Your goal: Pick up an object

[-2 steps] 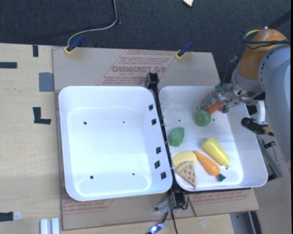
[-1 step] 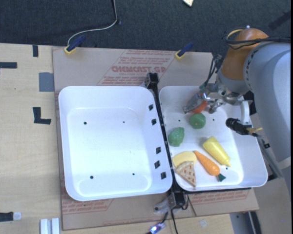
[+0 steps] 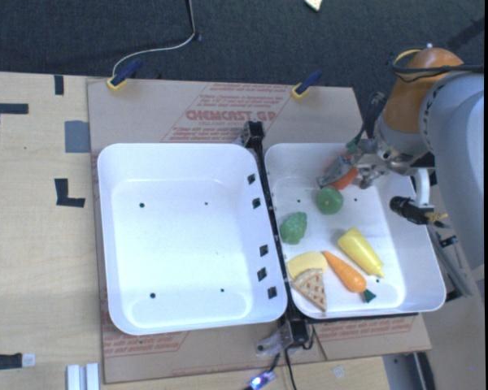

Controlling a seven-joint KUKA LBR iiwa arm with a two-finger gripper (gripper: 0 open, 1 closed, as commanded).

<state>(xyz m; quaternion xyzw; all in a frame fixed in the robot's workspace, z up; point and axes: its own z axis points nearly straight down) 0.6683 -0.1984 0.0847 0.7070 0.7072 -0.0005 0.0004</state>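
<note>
Where the frame begins at the left, I see bare pale worktop [image 3: 32, 242] with a few dark tape marks, and a cardboard sheet [image 3: 220, 112] with red lettering lying under both bins. Two clamps, yellow and blue, sit at the cardboard's top edge: one at upper left [image 3: 124, 71], one at upper middle [image 3: 307, 81]. A white cable [image 3: 183, 23] curls across the dark floor above them.

Left of centre, the left bin [image 3: 179, 234] shows only its white floor and a few dark dots. Its right wall touches the right bin [image 3: 407, 299] along a seam near the middle of the frame.

Inside the right bin, going rightward, I see a green leafy lump [image 3: 294, 227] close to the seam, then a yellow wedge [image 3: 307, 262] touching a waffle-patterned slice [image 3: 311, 288] at the lower left of that bin. A green ball [image 3: 329, 201] lies higher, near the bin's middle. An orange carrot [image 3: 346, 272] with a dark green stub lies just beside a yellow corn-shaped piece [image 3: 359, 252].

Toward the upper right, the end effector [image 3: 350, 171] sits low over the bin's top part, just above the green ball. A reddish-orange shape shows at its tip, but I cannot tell whether it is closed on anything or open. The grey arm [image 3: 455, 161] with its orange band [image 3: 411, 92] fills the right edge.
</note>
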